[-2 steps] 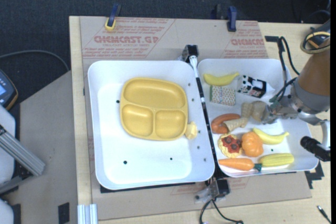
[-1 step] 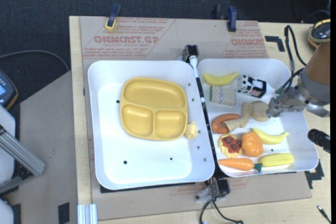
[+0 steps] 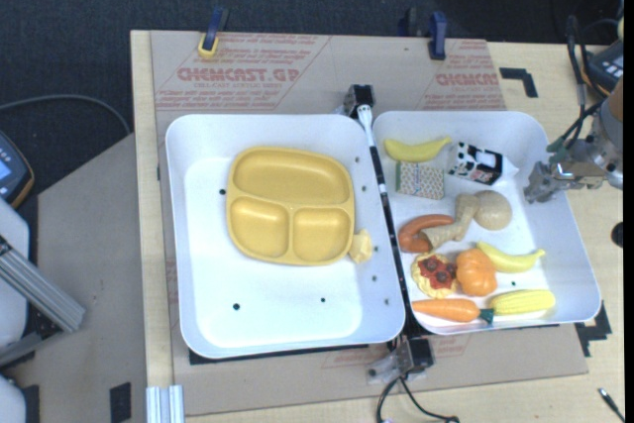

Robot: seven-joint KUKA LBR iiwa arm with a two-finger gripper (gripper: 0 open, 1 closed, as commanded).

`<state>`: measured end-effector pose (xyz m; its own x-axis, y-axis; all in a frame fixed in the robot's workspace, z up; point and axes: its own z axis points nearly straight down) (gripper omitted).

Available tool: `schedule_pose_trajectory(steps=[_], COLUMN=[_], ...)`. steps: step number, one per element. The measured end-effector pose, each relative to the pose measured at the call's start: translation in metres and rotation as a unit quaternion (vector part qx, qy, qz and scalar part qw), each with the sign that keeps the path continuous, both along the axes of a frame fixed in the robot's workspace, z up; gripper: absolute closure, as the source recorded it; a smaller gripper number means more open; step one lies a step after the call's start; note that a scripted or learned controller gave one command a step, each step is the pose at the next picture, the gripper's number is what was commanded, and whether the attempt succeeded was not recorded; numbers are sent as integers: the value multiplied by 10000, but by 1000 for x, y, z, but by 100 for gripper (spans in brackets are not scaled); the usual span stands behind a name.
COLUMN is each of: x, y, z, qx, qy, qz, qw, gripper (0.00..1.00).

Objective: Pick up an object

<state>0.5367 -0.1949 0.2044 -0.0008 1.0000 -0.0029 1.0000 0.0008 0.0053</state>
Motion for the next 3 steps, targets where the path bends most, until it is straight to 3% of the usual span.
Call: schedule_pose_trajectory(steps=[1, 3], x=[1, 5], y=[0, 102], z=[22, 23], qx=[1, 26], qy=[-1, 36], qz=[1, 23], qw=[10000, 10000], gripper=[100, 100])
